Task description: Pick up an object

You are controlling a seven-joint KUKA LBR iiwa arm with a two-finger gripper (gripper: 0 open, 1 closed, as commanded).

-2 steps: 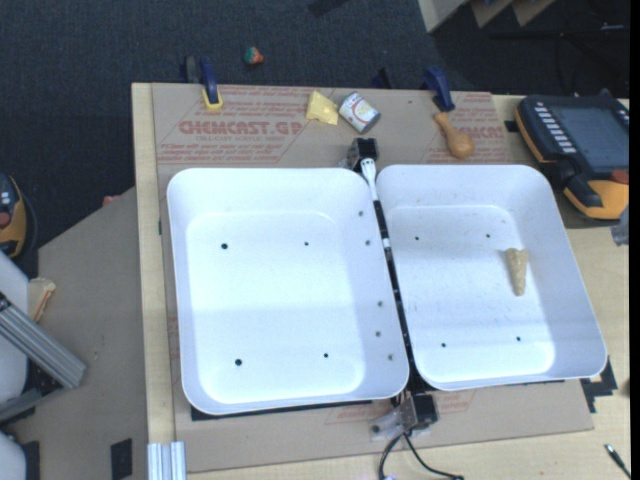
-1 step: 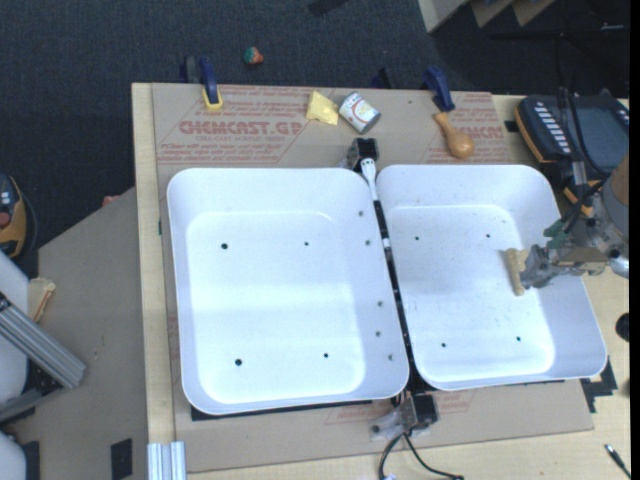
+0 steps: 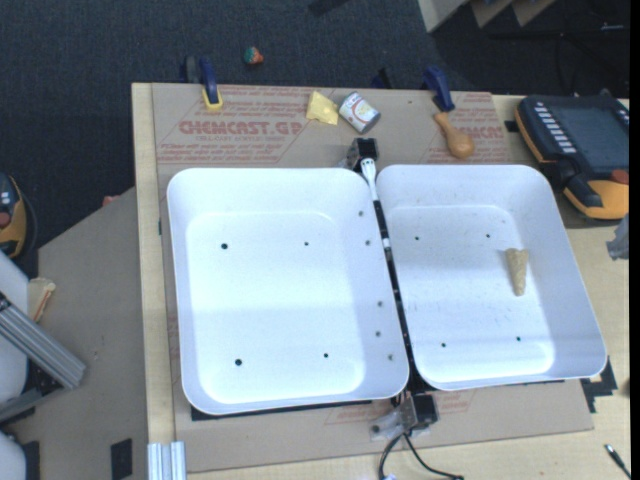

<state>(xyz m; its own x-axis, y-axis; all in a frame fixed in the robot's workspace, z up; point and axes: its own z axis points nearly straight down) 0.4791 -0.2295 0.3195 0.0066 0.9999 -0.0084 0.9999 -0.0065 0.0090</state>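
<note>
Starting at the near edge of the bench, you have a small black connector (image 3: 422,408) with a cable trailing off toward you, sitting just under the seam where the two bins meet. You cannot tell the arm's pose or whether the gripper is open, closed or holding anything.

Next come the two bins, touching side by side on a brown board (image 3: 250,128) printed with red letters. The left bin (image 3: 185,268) shows a bare white floor with a few dark dots. The right bin (image 3: 575,278) holds the one object to pick: a small tan cone-shaped piece (image 3: 516,270), lying on the floor toward the bin's right side, about midway from near wall to far wall, apart from the walls.

Past the bins, a black clip (image 3: 365,153) sits at the far end of the seam. Behind it, on the board, lie a yellow wedge (image 3: 321,109) and, just beside it, a small white block (image 3: 359,112). A wooden knob (image 3: 455,140) lies further right. Two blue clamps (image 3: 209,80) grip the board's far edge. A black and orange handset (image 3: 583,148) rests at the far right. On the dark carpet beyond lies a tiny coloured ball (image 3: 254,56).
</note>
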